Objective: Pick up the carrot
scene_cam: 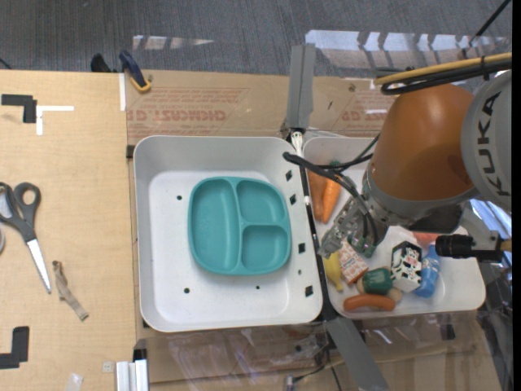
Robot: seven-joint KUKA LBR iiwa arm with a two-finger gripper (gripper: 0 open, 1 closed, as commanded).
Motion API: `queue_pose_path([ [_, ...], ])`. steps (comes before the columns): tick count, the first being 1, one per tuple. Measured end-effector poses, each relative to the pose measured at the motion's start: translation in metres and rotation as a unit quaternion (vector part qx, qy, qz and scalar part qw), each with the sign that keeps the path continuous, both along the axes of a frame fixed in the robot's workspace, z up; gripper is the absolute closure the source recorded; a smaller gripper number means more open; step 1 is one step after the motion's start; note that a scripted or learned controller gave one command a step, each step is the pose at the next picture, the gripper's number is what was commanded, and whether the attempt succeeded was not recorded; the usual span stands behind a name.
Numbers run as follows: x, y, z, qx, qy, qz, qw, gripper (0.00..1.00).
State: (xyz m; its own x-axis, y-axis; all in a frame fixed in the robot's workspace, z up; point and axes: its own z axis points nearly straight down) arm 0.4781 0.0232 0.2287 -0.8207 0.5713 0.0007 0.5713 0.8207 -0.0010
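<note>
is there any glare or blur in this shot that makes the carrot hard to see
In the camera view the lighting is even and the focus sharp; glare sits only on the arm's orange band and the clear plastic at the bench's back, while the carrot stays clear, partly hidden by a cable.

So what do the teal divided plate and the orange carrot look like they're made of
The teal three-compartment plate looks like moulded plastic with a smooth, slightly satin finish: uniform colour, rounded ridges, soft highlights. The orange carrot in the right bin is probably a plastic toy, given its even colour and smooth surface, though the arm partly hides it, so that's uncertain.
</note>
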Motion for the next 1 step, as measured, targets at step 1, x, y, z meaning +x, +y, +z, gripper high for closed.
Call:
queue_pose_path([
  [1,0.0009,-0.0548,0.0613,-0.0002,-0.002,0.214,0.9769,1.00],
])
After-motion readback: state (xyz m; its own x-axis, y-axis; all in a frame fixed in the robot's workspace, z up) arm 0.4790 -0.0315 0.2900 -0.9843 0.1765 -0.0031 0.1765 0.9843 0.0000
